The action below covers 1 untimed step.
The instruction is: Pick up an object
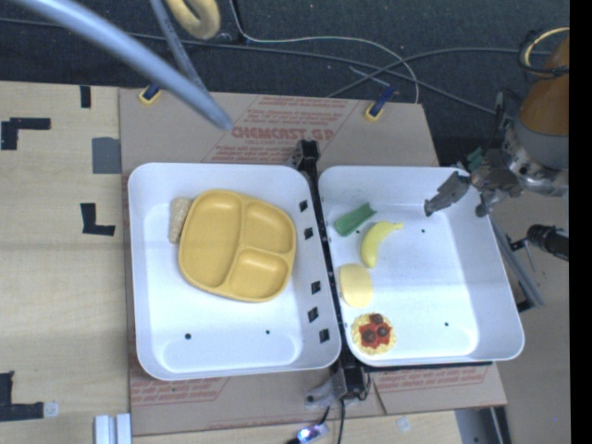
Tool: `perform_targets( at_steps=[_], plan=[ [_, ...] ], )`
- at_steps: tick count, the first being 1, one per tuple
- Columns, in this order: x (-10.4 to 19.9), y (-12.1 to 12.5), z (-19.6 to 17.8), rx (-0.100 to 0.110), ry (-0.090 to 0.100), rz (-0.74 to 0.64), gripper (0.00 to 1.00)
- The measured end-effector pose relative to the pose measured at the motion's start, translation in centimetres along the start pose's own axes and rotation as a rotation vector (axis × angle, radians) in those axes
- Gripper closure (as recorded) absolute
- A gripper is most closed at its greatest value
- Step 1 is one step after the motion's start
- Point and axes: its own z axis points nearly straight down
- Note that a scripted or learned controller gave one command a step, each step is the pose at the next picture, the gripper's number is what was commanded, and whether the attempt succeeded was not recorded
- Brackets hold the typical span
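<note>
End effector [465, 195]: positioned over the upper right edge of the right bin [481, 276]. Fingers spread apart, gripping nothing, touching no object.

Surface, left to right: the left bin [153, 276] contains a yellow divided plate [236, 245] with a tan sponge-like piece [178, 218] tucked at its left rim. The right bin holds, along its left side, a green piece [352, 218], a banana [377, 240], a pale yellow piece [356, 285] and a small pizza toy [373, 332] near the front corner. Both bins rest on brown cardboard [277, 128] on the wooden surface [55, 266]. Cables [388, 63] cross the dark floor beyond.
</note>
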Motion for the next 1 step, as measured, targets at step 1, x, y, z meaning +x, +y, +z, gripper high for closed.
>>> perform_targets(
  at_steps=[1],
  plan=[
    [0.07,0.26,-0.83,-0.013,-0.003,-0.004,0.0]
  ],
)
